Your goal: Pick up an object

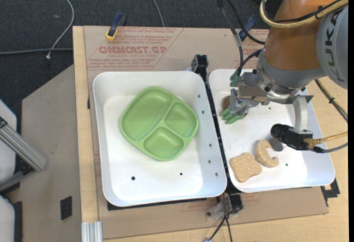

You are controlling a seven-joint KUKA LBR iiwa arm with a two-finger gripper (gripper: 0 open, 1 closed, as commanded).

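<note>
I see the pincer point(239, 107) low in the right bin point(321, 171), right of centre frame, over a green object point(233, 116); I cannot tell its state. Bread slice point(245, 166) and bitten piece point(266, 154) sit lower right. Green plate point(159, 123) fills the left bin point(105, 124).

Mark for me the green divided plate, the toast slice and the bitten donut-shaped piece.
green divided plate point(159, 123): camera view, on its central ridge.
toast slice point(245, 166): camera view, middle of its top face.
bitten donut-shaped piece point(265, 156): camera view, on its curved body.
</note>
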